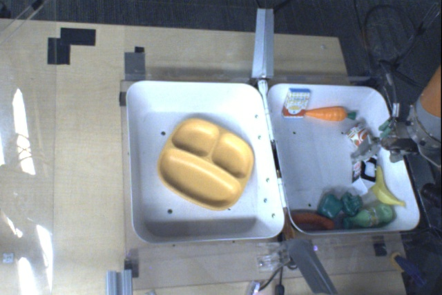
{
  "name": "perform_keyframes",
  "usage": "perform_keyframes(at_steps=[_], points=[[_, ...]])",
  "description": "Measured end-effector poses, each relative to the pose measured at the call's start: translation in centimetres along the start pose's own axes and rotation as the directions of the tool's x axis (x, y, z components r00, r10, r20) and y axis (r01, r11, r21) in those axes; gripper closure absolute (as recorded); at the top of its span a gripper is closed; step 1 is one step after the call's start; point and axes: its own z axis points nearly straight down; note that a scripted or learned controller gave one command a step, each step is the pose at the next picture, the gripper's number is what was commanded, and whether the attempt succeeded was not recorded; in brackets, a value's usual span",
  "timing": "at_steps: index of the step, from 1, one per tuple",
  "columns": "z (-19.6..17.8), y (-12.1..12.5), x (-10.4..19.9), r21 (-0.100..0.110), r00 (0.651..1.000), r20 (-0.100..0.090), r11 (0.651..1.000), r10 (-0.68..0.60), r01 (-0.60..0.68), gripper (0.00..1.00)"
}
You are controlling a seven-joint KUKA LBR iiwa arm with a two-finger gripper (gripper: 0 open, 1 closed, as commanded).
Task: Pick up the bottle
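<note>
A pale wooden tabletop (83,148) carries two shallow white plastic bins side by side, seen from above at a slant. The left bin (145,217) holds a large yellow moulded plastic shape like a loaf of bread rolls (206,162), lying near its middle.

The right bin (311,169) is the landmark for the rest. In its near right corner lies a clear green-tinted plastic bottle (369,216) on its side, touching a yellow banana (384,191) that lies just above it. Beside the bottle, toward the bin's near edge, sit a dark teal crumpled object (338,204) and a red-brown elongated item (314,220). Along the bin's far wall lie an orange carrot (324,114) and a small white carton with a printed label (295,101).

The grey robot arm's jaws (381,141) hang over the bin's right side, above the banana and apart from the bottle. Whether the jaws are parted or closed cannot be told; nothing is seen held between them.
</note>
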Motion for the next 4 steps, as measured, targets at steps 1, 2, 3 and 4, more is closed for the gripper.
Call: perform_keyframes(at_steps=[1,2,3,4], points=[[11.4,3.8,6.4,-0.008,0.984,-0.001,0.984,0.179,-0.179,0.00],[11.3,-1.5,2.2,-0.009,0.967,-0.009,0.967,0.256,-0.256,0.00],[11.4,-1.7,9.1,-0.010,0.931,-0.004,0.931,0.365,-0.365,0.00],[10.2,-1.5,9.1,-0.015,0.931,-0.006,0.931,0.365,-0.365,1.00]])
